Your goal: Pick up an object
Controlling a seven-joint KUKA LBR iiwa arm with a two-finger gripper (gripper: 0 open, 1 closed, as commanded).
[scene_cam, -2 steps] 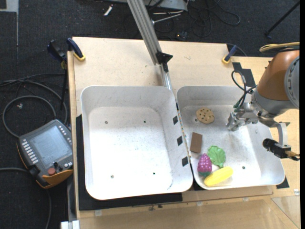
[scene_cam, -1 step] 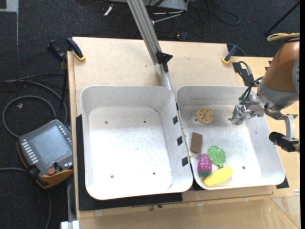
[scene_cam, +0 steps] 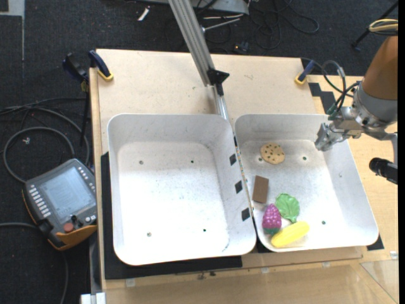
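The right bin holds a round tan cookie toward the back, a brown block in the middle, and a cluster near the front: purple grapes, a green leaf and a yellow piece. My gripper hangs over the bin's back right corner, to the right of the cookie and well apart from it. Nothing shows between its fingers.
The left bin sits beside the right one, sharing a raised middle rim. A slanted metal pole crosses the back of the bench. Clamps sit at the bench's back corners. A teach pendant lies on the floor at left.
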